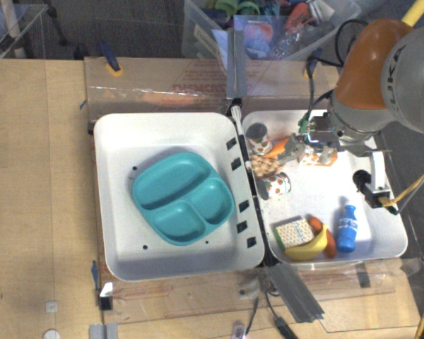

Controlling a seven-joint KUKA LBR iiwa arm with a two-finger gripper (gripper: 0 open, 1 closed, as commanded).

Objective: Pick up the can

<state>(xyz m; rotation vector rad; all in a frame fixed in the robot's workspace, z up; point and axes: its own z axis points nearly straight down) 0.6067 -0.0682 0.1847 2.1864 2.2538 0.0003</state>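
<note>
Approach step: gripper [312,141] hangs upper right, can't tell its grip; next it needs to shift left over the can [256,131].

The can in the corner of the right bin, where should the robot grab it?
The can seems to stand upright, its round top facing up, close to the bin's back left corner. Probably best to come straight down from above and pinch its round sides. The divider on the left and the toys in front leave little room for a sideways reach.
</note>
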